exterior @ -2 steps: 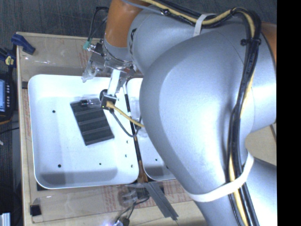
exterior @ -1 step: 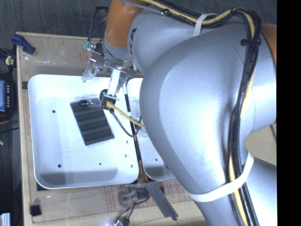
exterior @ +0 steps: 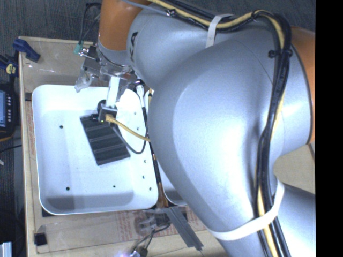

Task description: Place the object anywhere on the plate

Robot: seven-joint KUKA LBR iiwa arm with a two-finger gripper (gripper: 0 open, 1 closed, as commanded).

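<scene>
Camera view: gripper [exterior: 86, 78] sits over the top rim of the shallow white plastic left bin [exterior: 53, 159], near its upper corner. Can't tell if it's spread or closed, too small and cluttered there. Nothing visibly pinched in it, so I'm treating it as empty. The task's thing looks to be the dark grey ribbed rectangular slab [exterior: 105, 138], lying flat on the left bin's floor, roughly mid-bin toward the right wall, apart from the gripper. Key relation: the slab lies down and slightly right of the gripper in this view, a short way off, with its long axis running diagonally from upper left to lower right. My read is the gripper needs to shift down-frame over the slab and line up across the short side, not along the diagonal. The bulky grey arm [exterior: 225, 116] covers nearly all of the second white bin [exterior: 174, 200], only a bit of rim showing, so I can't tell where the plate is. Judgement: pick not yet made, placing not started. Risk: a flat, low slab is easy to skid off.
</scene>
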